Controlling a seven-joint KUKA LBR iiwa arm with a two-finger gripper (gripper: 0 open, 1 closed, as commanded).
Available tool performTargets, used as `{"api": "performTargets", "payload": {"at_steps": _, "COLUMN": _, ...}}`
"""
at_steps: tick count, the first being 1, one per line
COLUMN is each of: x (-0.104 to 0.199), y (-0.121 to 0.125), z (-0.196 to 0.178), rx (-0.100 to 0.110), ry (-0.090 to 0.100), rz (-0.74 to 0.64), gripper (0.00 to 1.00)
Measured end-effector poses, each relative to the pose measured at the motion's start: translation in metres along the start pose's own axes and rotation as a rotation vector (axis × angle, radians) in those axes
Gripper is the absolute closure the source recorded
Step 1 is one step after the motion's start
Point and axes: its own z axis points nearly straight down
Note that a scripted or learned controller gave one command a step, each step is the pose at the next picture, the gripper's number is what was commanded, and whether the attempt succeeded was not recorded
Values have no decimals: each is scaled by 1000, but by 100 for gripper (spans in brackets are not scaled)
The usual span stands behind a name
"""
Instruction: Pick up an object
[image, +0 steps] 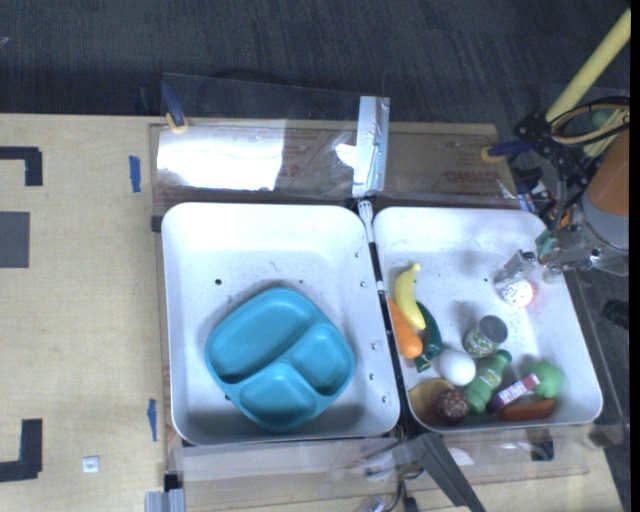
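In the right bin (480, 235), the objects crowd the near half. One yellow banana (406, 288) stands along the left wall, with one orange carrot (406, 335) just below it and a dark green piece (431, 335) beside that. One white egg (459, 368), one small can (485, 337), one green bottle (488, 382) and one brown bowl (436, 400) holding a dark round thing lie near the front edge. One white speckled ball (516, 292) sits apart, higher up.

The gripper (525, 265) hangs just above that ball, near the right wall; whether it is wide or narrow cannot be told.

The far half of this bin lies open. The left bin (200, 240) holds one blue divided tray (280, 357), with bare floor around it.
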Motion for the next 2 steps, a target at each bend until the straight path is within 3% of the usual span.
{"api": "performTargets", "payload": {"at_steps": 1, "x": 11, "y": 13, "z": 48, "rx": -3, "ry": 17, "rz": 113, "gripper": 0}}
{"api": "performTargets", "payload": {"at_steps": 2, "x": 34, "y": -55, "z": 50, "rx": 2, "ry": 0, "rz": 166, "gripper": 0}}
